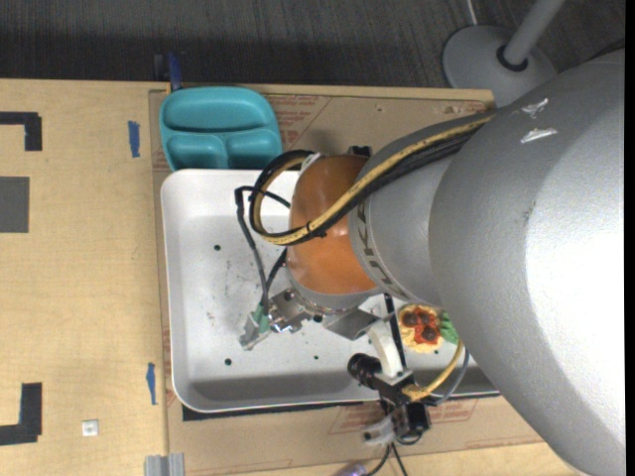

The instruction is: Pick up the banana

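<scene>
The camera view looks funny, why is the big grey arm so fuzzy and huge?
In the camera view the grey arm sits close to the lens, so it looks huge and soft; the white bin below is sharper, evenly lit, with soft shadow under the orange band; the carpet along the top is dim.

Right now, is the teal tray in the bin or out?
Out. The teal tray lies on the cardboard bench top, against the far rim of the white bin, by the arm.

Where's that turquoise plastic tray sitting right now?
The turquoise tray sits on the bench at the top left of the camera view, just beyond the far edge of the white bin, left of the orange band on the arm.
</scene>
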Action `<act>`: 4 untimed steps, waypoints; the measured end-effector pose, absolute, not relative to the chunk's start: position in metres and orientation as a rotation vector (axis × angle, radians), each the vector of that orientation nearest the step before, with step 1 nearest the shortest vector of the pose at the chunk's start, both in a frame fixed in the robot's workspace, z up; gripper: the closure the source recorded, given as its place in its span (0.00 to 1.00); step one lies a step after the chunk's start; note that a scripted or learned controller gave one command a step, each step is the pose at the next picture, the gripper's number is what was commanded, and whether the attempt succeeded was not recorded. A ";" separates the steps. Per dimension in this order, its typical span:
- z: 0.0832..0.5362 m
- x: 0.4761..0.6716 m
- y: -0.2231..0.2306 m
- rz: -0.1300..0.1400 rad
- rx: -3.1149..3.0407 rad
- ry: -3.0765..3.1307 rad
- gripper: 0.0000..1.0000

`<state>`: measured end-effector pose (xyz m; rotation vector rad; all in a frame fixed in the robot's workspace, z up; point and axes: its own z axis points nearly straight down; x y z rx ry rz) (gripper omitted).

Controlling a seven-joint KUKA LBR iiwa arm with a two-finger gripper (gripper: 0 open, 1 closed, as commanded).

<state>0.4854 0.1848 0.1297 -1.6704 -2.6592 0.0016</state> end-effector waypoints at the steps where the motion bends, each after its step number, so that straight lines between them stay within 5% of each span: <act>1: 0.086 0.504 0.209 -0.001 -2.050 -2.379 0.00; 2: 0.120 0.479 0.216 0.001 -2.260 -2.183 0.00; 3: 0.148 0.479 0.225 0.001 -2.570 -1.807 0.00; 4: 0.174 0.479 0.225 -0.001 -2.303 -2.138 0.00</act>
